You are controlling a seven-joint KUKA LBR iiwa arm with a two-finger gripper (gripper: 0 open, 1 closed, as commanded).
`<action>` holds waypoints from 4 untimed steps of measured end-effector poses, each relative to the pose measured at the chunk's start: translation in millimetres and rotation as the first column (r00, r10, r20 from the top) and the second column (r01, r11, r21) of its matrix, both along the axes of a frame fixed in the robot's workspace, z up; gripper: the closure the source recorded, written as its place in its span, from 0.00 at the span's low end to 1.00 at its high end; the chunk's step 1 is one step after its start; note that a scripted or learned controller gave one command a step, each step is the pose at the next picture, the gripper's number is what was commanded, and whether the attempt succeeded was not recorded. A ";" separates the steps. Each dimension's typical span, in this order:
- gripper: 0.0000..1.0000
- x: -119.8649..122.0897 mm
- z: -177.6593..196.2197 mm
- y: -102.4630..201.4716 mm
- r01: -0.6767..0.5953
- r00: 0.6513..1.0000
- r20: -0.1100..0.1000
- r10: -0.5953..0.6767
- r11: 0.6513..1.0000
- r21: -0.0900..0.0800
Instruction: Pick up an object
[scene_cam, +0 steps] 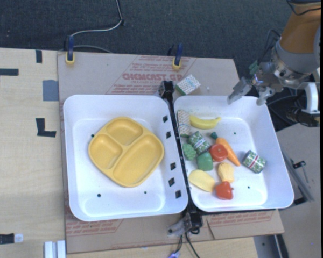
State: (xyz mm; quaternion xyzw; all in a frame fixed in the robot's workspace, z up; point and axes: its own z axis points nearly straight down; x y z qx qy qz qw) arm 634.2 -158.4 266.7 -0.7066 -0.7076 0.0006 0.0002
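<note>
A grey KUKA arm [299, 31] with an orange band reaches in from the right and holds its tool [250, 93] above the far right corner of the right bin [274, 144], its two fingers [236, 94] spread wide with nothing between them. The right bin serves as the landmark here. Inside it lies a heap of toy food: a yellow banana [204, 122] near the far wall, a carrot [229, 151] at the centre touching a red tomato [218, 152], a green pepper [204, 161] just left of the tomato, a corn cob [225, 172] nearer the front, a pale yellow lemon [201, 180] beside it, and a red strawberry-like piece [224, 190] at the front. A small green-and-white can [253, 161] lies on its side toward the bin's right wall, apart from the heap. More green packaged items [196, 141] cluster beneath the banana. Just outside the bin's far left corner, a small printed packet [187, 84] rests on the cardboard sheet [145, 71] that covers the counter [21, 144]. Touching the bin's left wall stands the left bin [75, 198], which carries a yellow divided plate [126, 151]. Two yellow-tipped clamps [176, 58] pin the cardboard at its far edge.
</note>
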 end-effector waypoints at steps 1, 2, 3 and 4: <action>0.00 -16.0 -159.4 12.4 0.000 1.000 -0.005 0.000 1.000 0.002; 0.00 -59.3 -179.8 12.0 0.000 1.000 0.007 0.000 1.000 -0.001; 1.00 -58.1 -168.5 12.3 0.000 1.000 0.009 0.000 1.000 0.000; 1.00 -67.9 -82.4 74.9 -0.001 1.000 0.001 0.001 1.000 0.001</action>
